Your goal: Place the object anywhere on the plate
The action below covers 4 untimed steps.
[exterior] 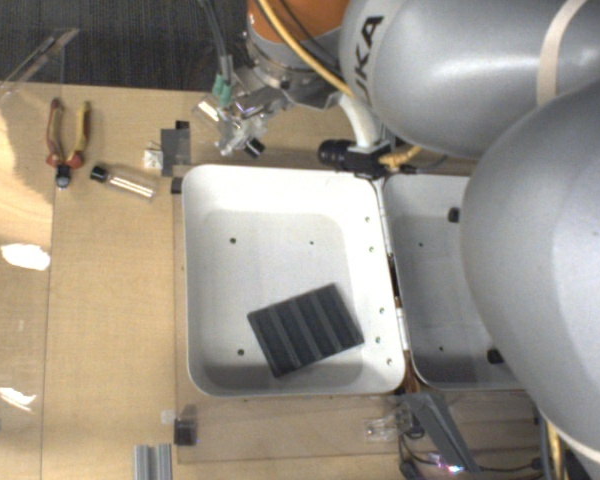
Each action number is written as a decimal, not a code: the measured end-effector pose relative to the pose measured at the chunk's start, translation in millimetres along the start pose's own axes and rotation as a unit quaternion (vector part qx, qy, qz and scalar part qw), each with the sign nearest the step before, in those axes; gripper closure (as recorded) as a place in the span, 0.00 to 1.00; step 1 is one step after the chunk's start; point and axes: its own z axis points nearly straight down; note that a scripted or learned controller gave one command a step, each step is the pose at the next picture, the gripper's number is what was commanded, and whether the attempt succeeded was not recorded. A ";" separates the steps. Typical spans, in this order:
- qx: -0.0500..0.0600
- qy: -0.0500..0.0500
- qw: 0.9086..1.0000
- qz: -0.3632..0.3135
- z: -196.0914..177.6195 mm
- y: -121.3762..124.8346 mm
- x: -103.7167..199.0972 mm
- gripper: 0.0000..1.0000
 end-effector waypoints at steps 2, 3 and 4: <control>0.000 0.001 1.000 -0.024 79.4 -10.5 -8.4 1.00; -0.003 0.000 1.000 -0.025 67.4 -9.1 -8.4 1.00; -0.005 0.000 1.000 -0.026 55.4 -7.8 -8.5 1.00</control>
